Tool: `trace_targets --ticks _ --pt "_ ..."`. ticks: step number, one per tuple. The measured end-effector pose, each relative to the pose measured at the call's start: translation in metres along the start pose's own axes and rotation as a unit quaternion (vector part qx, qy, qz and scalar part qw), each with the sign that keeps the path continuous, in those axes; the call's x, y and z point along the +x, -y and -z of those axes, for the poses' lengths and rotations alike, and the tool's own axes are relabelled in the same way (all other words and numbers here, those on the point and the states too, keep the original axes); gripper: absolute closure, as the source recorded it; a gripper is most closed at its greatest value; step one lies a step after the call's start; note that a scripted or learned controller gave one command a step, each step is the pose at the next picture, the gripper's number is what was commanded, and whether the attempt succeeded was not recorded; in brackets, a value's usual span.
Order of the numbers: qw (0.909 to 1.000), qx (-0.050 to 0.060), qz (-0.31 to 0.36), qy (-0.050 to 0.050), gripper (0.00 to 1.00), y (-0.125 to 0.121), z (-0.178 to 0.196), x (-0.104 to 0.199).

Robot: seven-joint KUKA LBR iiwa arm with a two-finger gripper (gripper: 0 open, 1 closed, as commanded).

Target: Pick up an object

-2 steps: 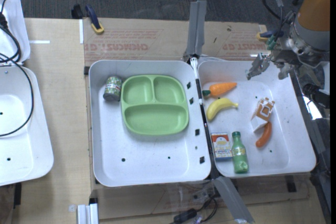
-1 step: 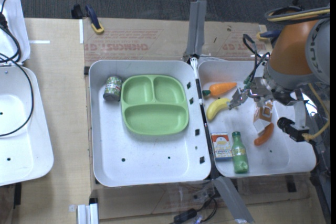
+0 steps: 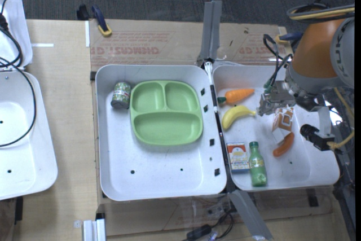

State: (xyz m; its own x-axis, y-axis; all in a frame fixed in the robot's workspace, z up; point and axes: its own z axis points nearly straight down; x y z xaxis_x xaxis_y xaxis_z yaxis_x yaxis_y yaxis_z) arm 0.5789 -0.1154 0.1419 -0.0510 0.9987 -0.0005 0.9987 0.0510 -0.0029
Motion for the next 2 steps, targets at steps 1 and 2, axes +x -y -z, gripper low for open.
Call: trace_targets --ticks 1,2 --pt "1.0 0.0 0.0 0.0 0.0 0.0 0.0 0.0" --pt "0.9992 -0.001 0.04 0.0 0.0 -0.063 -0.051 0.014"
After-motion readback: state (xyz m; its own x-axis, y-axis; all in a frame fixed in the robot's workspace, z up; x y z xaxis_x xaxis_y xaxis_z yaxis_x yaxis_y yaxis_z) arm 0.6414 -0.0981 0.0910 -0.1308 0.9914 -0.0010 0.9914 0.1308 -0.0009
